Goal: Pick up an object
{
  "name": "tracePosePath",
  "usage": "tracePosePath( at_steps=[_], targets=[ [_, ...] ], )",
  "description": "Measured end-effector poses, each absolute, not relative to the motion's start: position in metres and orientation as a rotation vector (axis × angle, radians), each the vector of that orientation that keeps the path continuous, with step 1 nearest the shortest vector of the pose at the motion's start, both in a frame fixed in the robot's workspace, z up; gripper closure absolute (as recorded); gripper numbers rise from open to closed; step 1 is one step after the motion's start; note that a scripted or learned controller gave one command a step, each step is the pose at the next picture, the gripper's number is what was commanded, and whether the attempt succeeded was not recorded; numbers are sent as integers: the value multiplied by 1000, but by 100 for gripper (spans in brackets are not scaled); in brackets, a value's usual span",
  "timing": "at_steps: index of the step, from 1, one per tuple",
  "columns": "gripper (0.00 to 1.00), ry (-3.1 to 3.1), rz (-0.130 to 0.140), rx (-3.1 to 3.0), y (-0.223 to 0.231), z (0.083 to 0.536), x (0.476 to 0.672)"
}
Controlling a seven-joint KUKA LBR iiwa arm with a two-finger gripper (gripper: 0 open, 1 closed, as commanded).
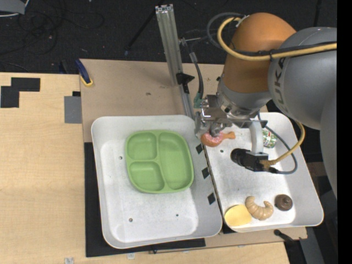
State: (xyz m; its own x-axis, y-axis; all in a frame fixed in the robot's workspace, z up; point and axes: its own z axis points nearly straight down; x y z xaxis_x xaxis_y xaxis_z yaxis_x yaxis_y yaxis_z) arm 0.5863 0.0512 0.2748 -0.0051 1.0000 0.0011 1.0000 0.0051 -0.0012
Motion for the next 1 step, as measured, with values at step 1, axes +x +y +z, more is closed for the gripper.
tracePosePath(
  at_steps=[1],
  targets=[
    [100, -2226, 2, -2215, 101, 254, 604]
  ],
)
